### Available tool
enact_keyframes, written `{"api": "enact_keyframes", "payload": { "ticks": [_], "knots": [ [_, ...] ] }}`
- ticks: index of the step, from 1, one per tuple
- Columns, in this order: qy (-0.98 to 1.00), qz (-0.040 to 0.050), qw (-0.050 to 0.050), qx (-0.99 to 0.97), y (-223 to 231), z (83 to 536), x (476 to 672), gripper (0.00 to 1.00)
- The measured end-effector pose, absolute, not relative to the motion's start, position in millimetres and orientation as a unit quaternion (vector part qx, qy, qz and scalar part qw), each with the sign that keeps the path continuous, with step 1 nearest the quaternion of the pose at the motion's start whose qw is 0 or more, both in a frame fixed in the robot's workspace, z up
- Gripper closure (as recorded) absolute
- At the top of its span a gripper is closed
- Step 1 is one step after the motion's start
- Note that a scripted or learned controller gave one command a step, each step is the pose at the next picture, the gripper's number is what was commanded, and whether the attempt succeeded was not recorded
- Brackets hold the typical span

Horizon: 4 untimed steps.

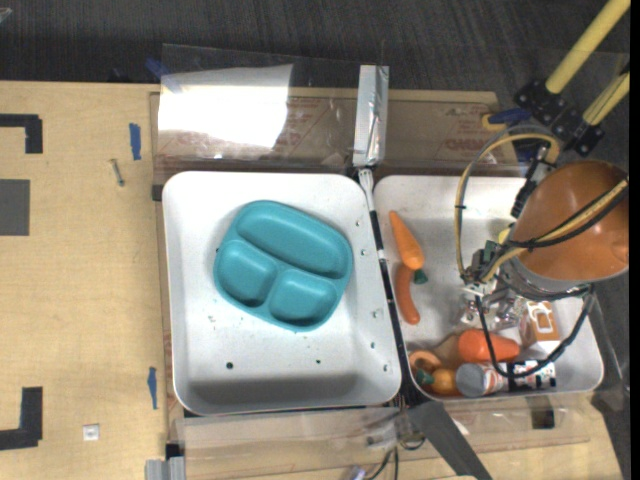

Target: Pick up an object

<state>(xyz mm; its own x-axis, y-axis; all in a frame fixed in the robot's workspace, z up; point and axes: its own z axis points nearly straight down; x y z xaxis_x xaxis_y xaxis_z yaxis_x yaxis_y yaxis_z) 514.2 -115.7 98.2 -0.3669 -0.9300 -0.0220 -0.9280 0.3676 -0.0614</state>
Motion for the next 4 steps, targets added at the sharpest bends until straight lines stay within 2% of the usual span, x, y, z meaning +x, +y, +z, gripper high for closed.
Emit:
{"api": "enact_keyframes", "payload": {
  "ticks": [1,2,3,4],
  "knots": [
    [0.824,-0.0039,0.005,-0.567,-121.8,227.3,549.9,1.0],
    [0.834,0.0001,0.005,-0.552,-52.9,221.6,567.6,1.0],
    [0.767,-0.0008,0.001,-0.641,-105.4,232.7,517.0,1.0],
    [0.788,0.0,0.005,-0.616,-22.9,261.9,629.3,1.0]
  ]
}}
